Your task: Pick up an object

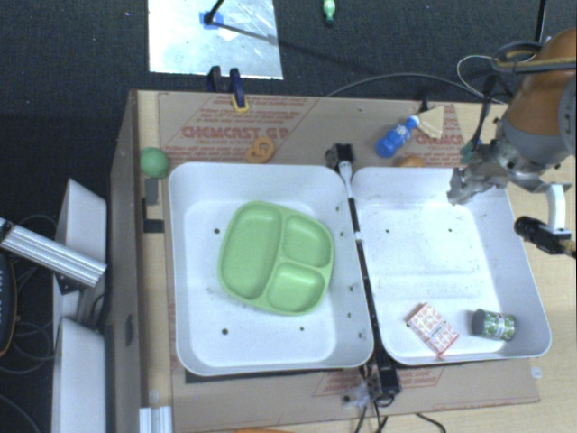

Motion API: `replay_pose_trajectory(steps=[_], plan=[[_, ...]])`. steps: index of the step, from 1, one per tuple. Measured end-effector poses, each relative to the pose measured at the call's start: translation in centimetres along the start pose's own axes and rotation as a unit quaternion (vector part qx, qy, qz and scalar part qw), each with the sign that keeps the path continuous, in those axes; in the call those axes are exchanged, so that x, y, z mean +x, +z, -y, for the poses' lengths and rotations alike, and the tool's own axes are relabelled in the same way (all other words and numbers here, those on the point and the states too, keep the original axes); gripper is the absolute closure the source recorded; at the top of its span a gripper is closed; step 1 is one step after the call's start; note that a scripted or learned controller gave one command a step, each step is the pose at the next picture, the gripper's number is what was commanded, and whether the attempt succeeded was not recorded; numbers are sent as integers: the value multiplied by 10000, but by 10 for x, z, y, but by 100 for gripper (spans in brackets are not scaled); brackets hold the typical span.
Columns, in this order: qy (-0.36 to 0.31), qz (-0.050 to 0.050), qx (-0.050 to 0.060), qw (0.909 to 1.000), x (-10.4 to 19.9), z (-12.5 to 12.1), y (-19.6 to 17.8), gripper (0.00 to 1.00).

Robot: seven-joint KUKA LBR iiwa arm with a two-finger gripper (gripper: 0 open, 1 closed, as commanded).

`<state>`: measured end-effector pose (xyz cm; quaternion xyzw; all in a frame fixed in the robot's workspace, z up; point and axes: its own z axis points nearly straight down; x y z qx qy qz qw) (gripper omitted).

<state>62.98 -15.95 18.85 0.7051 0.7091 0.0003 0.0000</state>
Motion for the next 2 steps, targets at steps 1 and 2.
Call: replay_pose_trajectory(steps=[1,2], plan=[[4,7,-7,10000,-1,0,-1,0],[23,2,14,10000,-15,104,88,0]])
